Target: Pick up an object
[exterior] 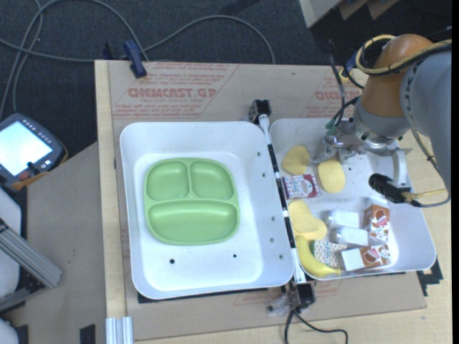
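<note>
**Arm hanging over the cluttered right bin**

The grey arm with its orange band is reaching into the right bin, its gripper hovering near the bin's far end, just above a rounded pale-yellow piece; how its pincer is set cannot be told. Another yellow lump is lying beside it, with a small printed packet below. Further down, a smooth banana is curving beside white and brown wrapped packets. The left bin is holding a glossy green three-compartment tray. The board beneath is reading "CHEMCAST GP" in red.
</note>
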